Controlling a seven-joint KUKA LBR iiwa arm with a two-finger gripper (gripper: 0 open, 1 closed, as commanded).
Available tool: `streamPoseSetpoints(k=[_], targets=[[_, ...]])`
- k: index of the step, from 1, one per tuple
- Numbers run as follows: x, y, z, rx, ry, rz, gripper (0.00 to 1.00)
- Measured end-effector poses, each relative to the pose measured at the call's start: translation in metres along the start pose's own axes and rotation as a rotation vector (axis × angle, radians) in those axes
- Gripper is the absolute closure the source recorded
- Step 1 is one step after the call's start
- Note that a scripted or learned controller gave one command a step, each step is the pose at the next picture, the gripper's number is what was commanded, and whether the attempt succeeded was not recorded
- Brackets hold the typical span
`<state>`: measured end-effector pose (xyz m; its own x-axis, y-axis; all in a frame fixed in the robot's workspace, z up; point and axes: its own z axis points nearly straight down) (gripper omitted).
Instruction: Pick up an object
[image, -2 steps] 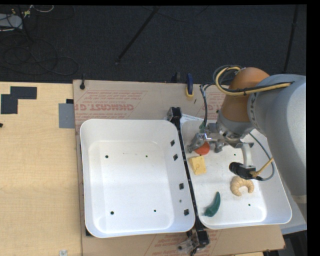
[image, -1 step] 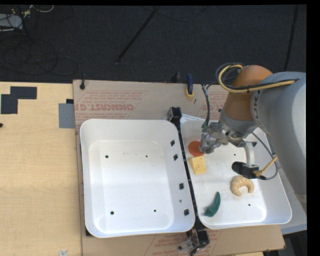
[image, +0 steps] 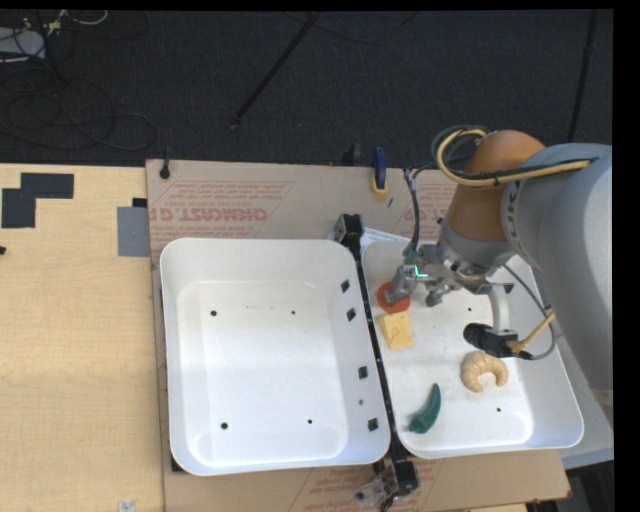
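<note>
My gripper (image: 408, 285) hangs low over the right bin (image: 520, 425), near its upper left part. Right beside its tip lies a small red-orange object (image: 388, 296), partly covered by the gripper. Just below sits a yellow cheese-like block (image: 397, 331). A tan croissant-shaped piece (image: 484, 372) lies to the right in the same bin. A dark green pepper-like piece (image: 427, 410) rests near the bin's front.
The left bin (image: 262, 350) stands next to the right one, with a black divider rail (image: 365, 340) between them. The grey arm (image: 560, 230) covers the right bin's far right side. Cardboard lies under both bins.
</note>
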<state>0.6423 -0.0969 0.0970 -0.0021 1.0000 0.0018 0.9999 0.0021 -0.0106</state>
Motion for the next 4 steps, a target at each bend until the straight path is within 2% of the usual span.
streamPoseSetpoints(k=[1, 2, 3, 4], targets=[[-0.001, 0.0, -0.01, 0.0, 0.0, 0.001, 1.0], [-0.001, 0.0, -0.01, 0.001, 0.0, 0.001, 0.0], [-0.002, 0.0, -0.02, 0.0, 0.0, 0.002, 1.0], [-0.002, 0.0, -0.02, 0.0, 0.0, 0.002, 0.0]])
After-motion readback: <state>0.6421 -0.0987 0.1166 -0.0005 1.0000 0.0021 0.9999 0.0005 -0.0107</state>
